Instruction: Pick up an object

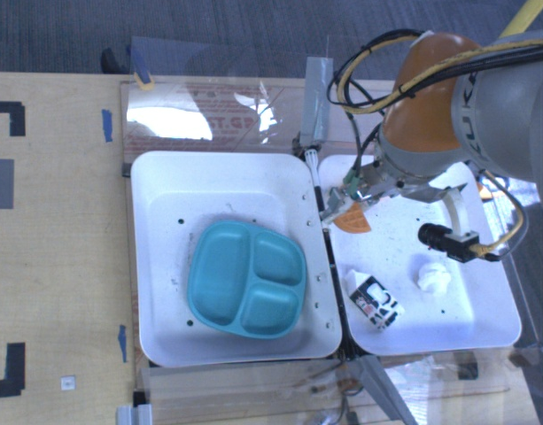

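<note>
- Gripper (346, 195): low over the right bin's (484, 326) far-left corner; fingers' spacing cannot be told.
- Orange piece (353, 222): just beside the gripper.
- Black-and-white packet (375, 301): near-left area.
- White lump (433, 277): centre.
- Left bin (156, 193): teal divided plate (246, 278).

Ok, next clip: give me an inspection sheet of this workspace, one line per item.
Surface: two shallow white bins side by side, left bin and right bin, on a light wooden bench.
Job's things: teal divided plate in the left bin; in the right bin an orange piece, a black and white packet and a small white lump.
Clutter: blue tape bits on the bench.
Grippers: gripper low at the right bin's left edge, by the orange piece; finger state unclear.
Cables: yellow and black cables looped over the arm's orange band.
Surroundings: clear plastic sheet behind the left bin; dark floor beyond.
</note>
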Controlling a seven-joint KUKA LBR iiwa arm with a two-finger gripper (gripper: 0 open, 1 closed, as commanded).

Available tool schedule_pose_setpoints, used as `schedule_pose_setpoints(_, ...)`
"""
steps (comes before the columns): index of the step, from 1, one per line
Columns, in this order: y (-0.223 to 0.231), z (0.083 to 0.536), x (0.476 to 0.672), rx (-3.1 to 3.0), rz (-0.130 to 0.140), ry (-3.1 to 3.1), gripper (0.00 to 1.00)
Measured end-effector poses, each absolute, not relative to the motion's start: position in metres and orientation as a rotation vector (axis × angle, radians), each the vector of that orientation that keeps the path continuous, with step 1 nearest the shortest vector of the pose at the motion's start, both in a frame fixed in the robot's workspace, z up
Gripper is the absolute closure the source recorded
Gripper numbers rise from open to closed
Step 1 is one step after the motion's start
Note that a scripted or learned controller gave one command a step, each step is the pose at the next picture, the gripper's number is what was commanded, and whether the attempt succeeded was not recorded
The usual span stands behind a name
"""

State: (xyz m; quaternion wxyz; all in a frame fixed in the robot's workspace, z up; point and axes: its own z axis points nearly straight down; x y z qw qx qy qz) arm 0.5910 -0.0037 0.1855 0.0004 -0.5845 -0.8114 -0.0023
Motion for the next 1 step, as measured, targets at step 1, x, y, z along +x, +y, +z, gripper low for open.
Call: schedule_pose_setpoints(1, 0.0018, 0.1822, 0.6096, -1.631, 0.002, -2.681, 1.00)
